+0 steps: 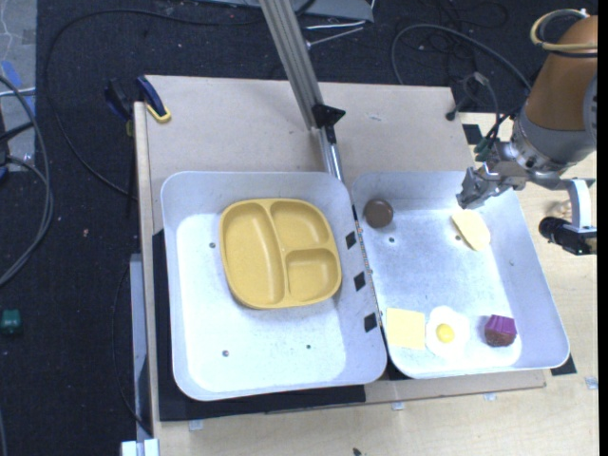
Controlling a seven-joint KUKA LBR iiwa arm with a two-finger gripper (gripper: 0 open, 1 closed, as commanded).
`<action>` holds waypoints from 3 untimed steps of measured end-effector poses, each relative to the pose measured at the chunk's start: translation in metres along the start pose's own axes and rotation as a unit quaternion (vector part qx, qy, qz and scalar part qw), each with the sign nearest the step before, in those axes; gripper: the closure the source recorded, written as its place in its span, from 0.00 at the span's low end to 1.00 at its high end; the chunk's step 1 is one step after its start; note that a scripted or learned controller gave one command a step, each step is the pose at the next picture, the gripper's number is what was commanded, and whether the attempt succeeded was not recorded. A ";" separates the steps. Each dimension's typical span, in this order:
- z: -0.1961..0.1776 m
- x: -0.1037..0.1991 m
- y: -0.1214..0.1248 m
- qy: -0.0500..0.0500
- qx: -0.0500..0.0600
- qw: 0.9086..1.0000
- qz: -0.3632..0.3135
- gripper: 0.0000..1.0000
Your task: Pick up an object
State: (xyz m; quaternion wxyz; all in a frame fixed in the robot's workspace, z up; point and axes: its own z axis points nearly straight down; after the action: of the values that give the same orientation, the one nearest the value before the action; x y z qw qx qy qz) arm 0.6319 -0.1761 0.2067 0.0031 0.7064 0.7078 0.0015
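You are at the very start of the pick: nothing is lifted yet. Your gripper [472, 196] hangs over the far edge of the right bin [532, 283], right next to the pale yellow wedge [470, 229]. That wedge looks like your target, because it is the closest thing. I cannot tell how the hand is set, so check that first.

The next move, I think, is to line up over the wedge and go down on it. It lies flat and looks thin and smooth, like a toy slice of cheese, so it may slip out.

There are 4 more things in the right bin. A round brown ball [378, 213] sits near the far left corner. Along the near edge you have a flat yellow square [406, 328], a toy fried egg [446, 333] that is white with a yellow middle, and a small purple cup shape [500, 331] with ridged sides. The square and the egg are touching or almost touching.

The left bin [190, 350] holds a yellow plate [280, 253] with 3 parts. It looks like shiny, hard plastic with round corners.
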 end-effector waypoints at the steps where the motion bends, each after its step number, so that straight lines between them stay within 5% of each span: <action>1: -0.009 0.044 -0.011 0.002 0.003 1.000 -0.002 1.00; 3: -0.014 0.167 -0.018 0.002 0.004 1.000 -0.003 1.00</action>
State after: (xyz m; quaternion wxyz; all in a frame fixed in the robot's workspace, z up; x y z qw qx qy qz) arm 0.6138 -0.0092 0.2206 -0.0009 0.7042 0.7100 0.0002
